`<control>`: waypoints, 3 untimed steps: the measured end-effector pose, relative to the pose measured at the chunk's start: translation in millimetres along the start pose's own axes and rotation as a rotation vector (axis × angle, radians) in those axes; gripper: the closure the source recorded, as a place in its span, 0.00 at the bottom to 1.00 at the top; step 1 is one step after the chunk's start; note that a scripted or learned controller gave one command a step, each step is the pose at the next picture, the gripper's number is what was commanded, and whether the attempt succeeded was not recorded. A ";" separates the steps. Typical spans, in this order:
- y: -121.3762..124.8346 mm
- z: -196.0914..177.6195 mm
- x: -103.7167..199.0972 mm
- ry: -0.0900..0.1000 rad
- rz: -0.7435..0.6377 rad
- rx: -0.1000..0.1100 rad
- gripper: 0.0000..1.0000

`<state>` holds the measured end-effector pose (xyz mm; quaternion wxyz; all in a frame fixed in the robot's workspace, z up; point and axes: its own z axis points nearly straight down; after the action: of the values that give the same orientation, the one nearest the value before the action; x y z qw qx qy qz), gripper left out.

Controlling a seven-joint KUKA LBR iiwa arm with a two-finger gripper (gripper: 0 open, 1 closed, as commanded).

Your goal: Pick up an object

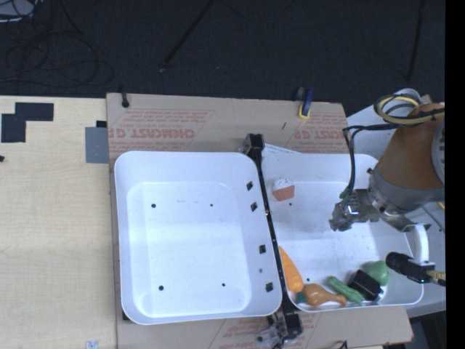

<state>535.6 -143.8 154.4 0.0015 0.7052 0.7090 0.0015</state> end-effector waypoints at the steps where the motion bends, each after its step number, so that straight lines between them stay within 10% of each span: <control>1: -6.0 69.3 -9.1 0.000 0.007 0.005 1.00; 2: -34.3 65.6 -17.1 0.000 0.007 0.004 1.00; 3: -60.0 65.5 46.8 0.000 0.004 0.003 1.00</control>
<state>475.6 -97.3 88.6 0.0003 0.7065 0.7077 0.0004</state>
